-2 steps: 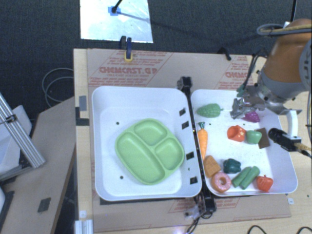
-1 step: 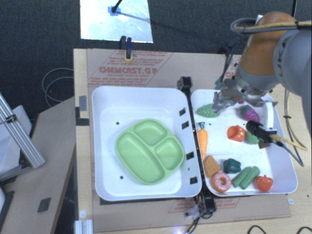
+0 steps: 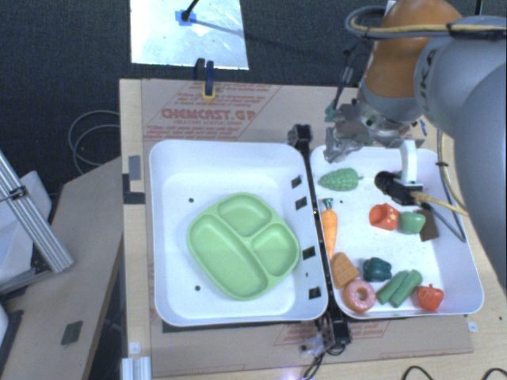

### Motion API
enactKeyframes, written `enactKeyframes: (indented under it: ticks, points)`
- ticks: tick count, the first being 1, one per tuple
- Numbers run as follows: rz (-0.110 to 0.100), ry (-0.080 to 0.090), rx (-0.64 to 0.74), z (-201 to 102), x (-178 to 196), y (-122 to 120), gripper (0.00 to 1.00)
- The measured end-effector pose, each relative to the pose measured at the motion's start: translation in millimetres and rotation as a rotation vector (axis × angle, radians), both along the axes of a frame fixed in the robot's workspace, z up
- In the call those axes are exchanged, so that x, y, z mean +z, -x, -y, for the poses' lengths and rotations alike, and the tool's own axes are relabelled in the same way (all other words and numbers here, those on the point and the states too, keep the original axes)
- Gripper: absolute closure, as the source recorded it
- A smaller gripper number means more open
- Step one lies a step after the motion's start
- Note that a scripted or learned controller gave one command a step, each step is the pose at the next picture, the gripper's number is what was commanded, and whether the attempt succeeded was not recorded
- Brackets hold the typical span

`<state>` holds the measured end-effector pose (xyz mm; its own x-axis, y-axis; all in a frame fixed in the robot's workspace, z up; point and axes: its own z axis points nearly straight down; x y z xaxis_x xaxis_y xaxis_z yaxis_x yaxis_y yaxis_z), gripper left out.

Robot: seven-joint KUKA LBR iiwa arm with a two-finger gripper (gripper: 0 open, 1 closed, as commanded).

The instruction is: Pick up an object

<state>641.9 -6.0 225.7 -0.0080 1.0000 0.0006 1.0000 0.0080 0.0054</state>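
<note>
Bench (image 3: 142, 204) bearing two bins: left bin (image 3: 170, 172) holds a green tray (image 3: 242, 244); gripper (image 3: 339, 147), grip state indiscernible, hangs at the right bin's (image 3: 459, 267) far-left corner.

Two bins are sitting side by side on the bench (image 3: 95, 212); the left bin (image 3: 174, 180) is holding a divided plate (image 3: 242, 245), and the right bin (image 3: 463, 279) is holding a carrot (image 3: 329, 226) along its left wall, with a donut (image 3: 360, 296) near the front

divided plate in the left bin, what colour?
Light green: the three-compartment plastic plate in the left white bin, clearest in the camera view.
</note>
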Motion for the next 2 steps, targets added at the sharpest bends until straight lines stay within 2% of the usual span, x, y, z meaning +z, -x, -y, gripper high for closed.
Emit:
enactKeyframes:
  ticks: [1,2]
  points:
    - [-0.003,0.001,-0.002,-42,4,-10,1.00]
    - [-0.003,0.001,-0.003,-38,-11,-19,1.00]
